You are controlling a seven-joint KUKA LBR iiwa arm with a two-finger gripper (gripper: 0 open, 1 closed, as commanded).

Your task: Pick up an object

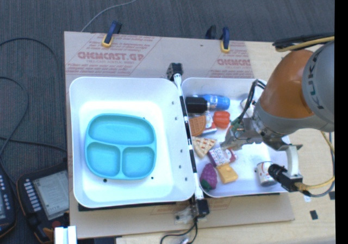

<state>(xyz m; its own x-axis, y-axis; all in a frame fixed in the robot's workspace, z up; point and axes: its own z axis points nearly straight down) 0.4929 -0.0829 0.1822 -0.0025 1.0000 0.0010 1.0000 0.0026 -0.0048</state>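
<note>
The grey metal pincer [235,141] should come straight down and grab just one toy. It hangs over the small red-and-white packet [222,155] near the middle of the right white bin [247,183]. I cannot tell how wide it is. The packet lies flat, touching a waffle-looking toy.

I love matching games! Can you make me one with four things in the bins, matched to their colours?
Things:
1. divided tray
2. bottle
3. plum-shaped toy
4. block beside the plum-shaped toy

Colours:
A. purple
B. yellow-orange
C. light blue
D. dark blue with a black end

Pairs: 1-C, 2-D, 3-A, 4-B
</note>
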